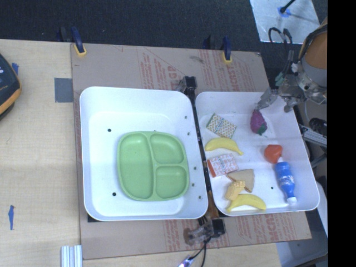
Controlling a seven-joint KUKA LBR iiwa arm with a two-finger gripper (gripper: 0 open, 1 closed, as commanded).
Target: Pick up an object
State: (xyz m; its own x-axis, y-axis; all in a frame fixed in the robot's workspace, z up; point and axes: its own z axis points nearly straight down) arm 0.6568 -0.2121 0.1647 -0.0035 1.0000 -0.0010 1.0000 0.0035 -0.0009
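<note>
Purple grape point(258, 122) sits just below and left of my gripper point(276, 100), fingers spread wide and holding nothing, long axis roughly upright in view.

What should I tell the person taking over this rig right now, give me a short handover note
Hand: open, holding nothing, poised over the far edge of the right bin, just above the purple toy.
Right bin contents: purple toy, red ball, blue bottle, two bananas, corn cob, patterned packet, pink packet.
Left bin: green divided plate.
Done: nothing picked up yet.
Left: close on an object, probably the purple toy as the nearest, and lift it.
</note>
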